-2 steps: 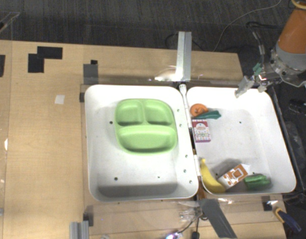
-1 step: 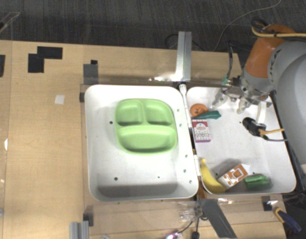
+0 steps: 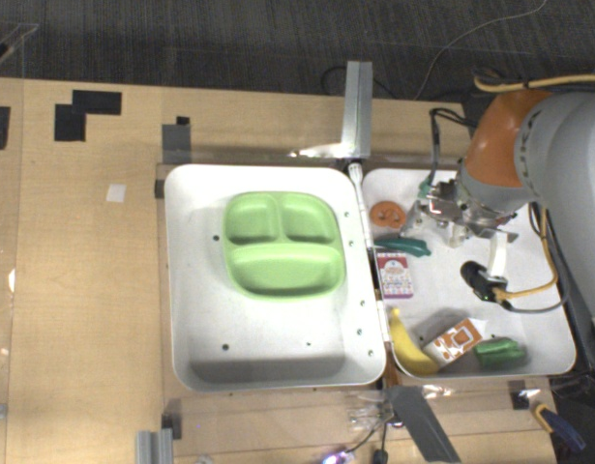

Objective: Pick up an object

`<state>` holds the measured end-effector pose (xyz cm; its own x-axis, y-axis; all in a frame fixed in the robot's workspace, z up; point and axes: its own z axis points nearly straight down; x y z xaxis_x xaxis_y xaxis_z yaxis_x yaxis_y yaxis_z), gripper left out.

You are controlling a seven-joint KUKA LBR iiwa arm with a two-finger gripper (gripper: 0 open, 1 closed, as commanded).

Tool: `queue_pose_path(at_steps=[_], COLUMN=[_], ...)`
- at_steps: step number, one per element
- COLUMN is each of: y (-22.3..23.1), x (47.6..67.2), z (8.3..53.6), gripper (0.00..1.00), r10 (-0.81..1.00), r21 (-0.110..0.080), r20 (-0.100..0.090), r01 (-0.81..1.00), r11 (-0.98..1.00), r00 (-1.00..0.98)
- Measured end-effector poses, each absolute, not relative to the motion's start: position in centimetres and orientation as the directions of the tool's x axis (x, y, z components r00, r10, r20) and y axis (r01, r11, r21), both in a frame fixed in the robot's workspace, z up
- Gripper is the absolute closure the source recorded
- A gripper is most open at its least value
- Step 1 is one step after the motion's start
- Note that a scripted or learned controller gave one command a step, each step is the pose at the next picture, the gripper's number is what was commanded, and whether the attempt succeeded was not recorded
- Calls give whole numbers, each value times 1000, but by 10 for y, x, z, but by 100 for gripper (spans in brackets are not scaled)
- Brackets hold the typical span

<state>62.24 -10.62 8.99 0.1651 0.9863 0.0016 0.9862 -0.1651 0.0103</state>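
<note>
Grey arm [image 3: 568,153] showing rounded orange band [image 3: 495,143] above wrist; metallic silver gripper [image 3: 452,222] block hanging below it over right bin [image 3: 566,356]; black and yellow cables running alongside.

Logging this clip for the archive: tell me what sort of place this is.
Probably a robotics lab grasping station: a wooden bench carrying two white bins, a grey arm reaching in, and assorted test items like a banana and green plate.

Two shallow white bins side by side on a wooden bench [image 3: 74,288]; left bin [image 3: 191,346] bearing a green divided plate [image 3: 282,242], turned upside down; metal bracket [image 3: 357,114] upright behind the bins; black squares [image 3: 84,112] marking the bench's far left; dark carpet [image 3: 229,17] beyond.
</note>
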Motion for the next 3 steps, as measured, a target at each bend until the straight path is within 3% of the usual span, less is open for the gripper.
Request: queue_pose_path(at_steps=[1,2,3], y=[-114,-90,-89], x=[671,671,675], z=[158,98,115], gripper=[0,0,100], r10=[985,977,976], r21=[8,9,22], r20=[-2,-3,-7], r01=[985,977,976], r11=[175,214,218], r00=[-175,-214,-217])
